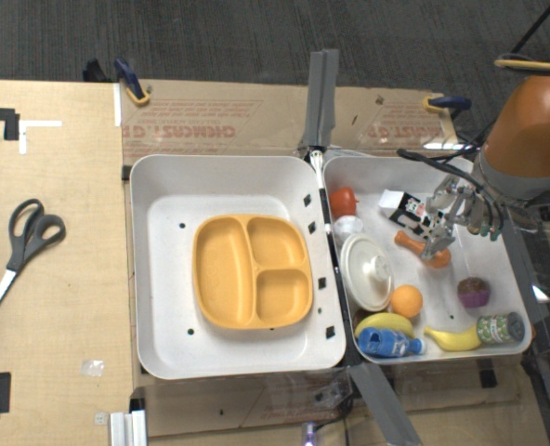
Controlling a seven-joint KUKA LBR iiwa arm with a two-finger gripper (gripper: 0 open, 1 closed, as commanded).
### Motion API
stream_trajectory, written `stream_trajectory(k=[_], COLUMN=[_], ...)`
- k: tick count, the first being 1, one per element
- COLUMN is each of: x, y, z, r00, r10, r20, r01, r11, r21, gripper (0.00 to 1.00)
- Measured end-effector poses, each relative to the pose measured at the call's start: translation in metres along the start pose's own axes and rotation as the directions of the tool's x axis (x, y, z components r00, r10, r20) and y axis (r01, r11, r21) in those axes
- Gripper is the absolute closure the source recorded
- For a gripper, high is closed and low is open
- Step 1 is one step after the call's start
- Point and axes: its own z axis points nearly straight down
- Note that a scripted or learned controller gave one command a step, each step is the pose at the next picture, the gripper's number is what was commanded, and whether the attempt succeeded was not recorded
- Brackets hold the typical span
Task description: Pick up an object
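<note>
The metal two-finger claw [439, 237] hangs over the right-hand shallow white plastic bin [517, 266], fingers pointing down at one orange carrot-shaped toy [421, 246]. The fingers look spread a little, with the carrot's thick end right at their tips; whether they actually clamp it I cannot tell, since the tips and the toy overlap.

Counted around the claw:
- Just to its left: one small black-and-white box [404, 209], and farther left one red round fruit [343, 200] with a small white cap-like thing [347, 225] below it.
- Below-left: one white round lidded dish [367, 271] and one orange ball-shaped fruit [406, 300].
- Below-right: one purple cup-shaped toy [474, 292].
- Farther below, along the bin's near wall: one yellow rounded piece [386, 323], one blue plastic bottle [389, 345] lying in front of it, one yellow banana [452, 339] and one small green-labelled can [500, 328] on its side.

Well to the left, the second white bin [154, 277] holds one orange three-compartment plastic plate [253, 271]. Beyond that, on the wooden bench [52, 342], lies one pair of black-handled scissors [19, 249].

The yellow piece is partly hidden by the bottle, so its kind is unclear. The box's print is too small to read. The arm's orange band [526, 124] is cut off at the right edge.
</note>
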Motion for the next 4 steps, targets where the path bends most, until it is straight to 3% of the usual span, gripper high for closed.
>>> stream_trajectory(k=[1, 2, 3, 4], x=[-0.025, -0.048, 0.008, -0.022], y=[0.052, -0.006, 0.036, 0.057], z=[0.001, 0.002, -0.001, 0.016], r00=[0.994, 0.997, 0.967, 0.911], r10=[0.111, 0.071, 0.255, 0.412], r20=[-0.003, -0.006, 0.005, -0.028], r01=[-0.111, -0.071, -0.255, -0.412], r11=[0.994, 0.997, 0.967, 0.911], r21=[-0.002, -0.002, -0.004, 0.013], gripper=[0.00, 0.00, 0.00, 0.00])
